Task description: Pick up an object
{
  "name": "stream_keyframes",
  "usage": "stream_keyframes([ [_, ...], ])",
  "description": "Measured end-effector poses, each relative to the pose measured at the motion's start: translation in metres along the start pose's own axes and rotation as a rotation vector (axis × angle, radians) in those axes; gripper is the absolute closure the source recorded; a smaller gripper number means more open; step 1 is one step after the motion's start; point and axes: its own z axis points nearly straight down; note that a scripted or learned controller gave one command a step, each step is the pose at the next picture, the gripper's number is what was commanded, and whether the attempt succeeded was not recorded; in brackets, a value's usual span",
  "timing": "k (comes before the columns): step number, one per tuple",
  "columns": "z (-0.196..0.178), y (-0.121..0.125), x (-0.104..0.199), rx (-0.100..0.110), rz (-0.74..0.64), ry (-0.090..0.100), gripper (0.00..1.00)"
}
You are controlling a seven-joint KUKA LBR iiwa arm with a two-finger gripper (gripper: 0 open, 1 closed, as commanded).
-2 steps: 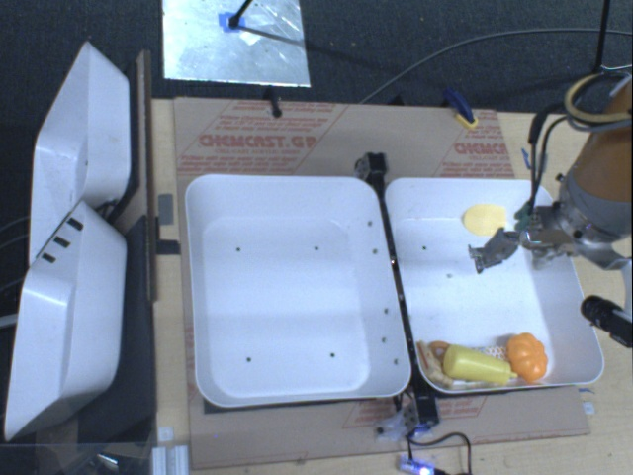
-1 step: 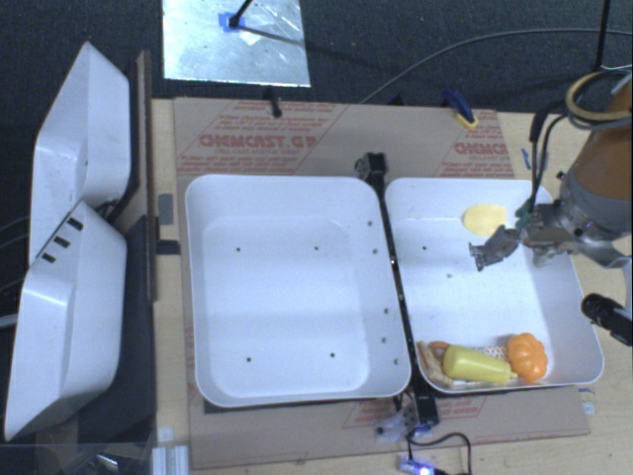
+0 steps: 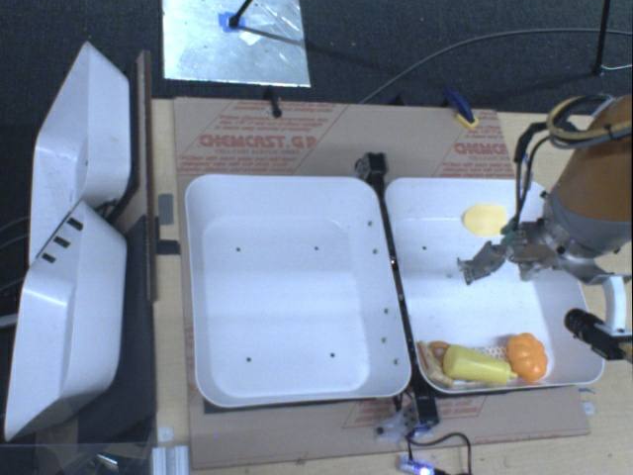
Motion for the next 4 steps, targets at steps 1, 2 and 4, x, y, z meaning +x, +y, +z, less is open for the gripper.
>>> stream_keyframes([
  [1, 0.060, 0.004, -0.004, 0.001, 0.000, 0.000, 0.00],
  [2, 0.121, -0.003, -0.005, 0.002, 0.000, 0.000, 0.00],
  [4, 0.065, -0.005, -0.006, -0.007, 0.000, -0.001, 1.00],
])
